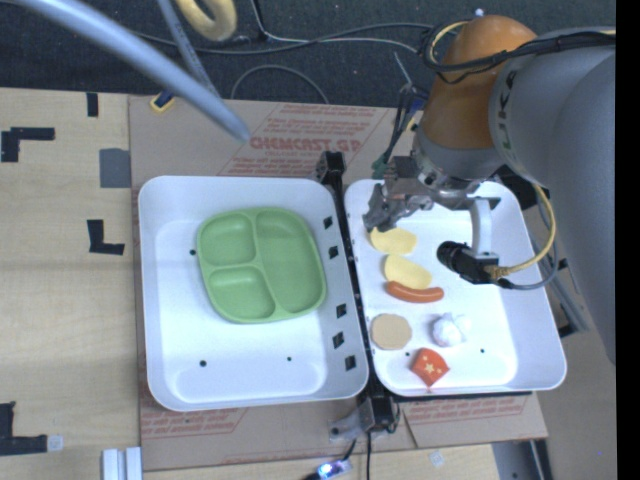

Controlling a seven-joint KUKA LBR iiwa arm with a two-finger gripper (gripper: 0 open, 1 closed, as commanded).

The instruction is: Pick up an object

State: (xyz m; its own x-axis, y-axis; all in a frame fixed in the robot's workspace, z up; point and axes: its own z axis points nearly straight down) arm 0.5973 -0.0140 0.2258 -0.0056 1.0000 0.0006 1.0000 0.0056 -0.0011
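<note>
Nearest the camera in the right bin [530, 368], a red piece [428, 366] is lying beside a small white piece [446, 329] and a round tan disc [390, 331]. Behind them a red sausage [414, 291] is stretching across the bin, its long axis running left to right, tilting slightly downward to the right. Further back two yellow pieces [403, 255] are sitting one behind the other, the far one just under the gripper [385, 211]. The gripper is hanging over that far yellow piece, probably the target; whether the jaws are open or closed I cannot tell, since the wrist is blocking them. That piece is lying roughly crosswise, so the jaws should be straddling its short width and descending straight, keeping clear of the bin's near wall. The left bin [160, 268] is holding a green tray [260, 265].
</note>
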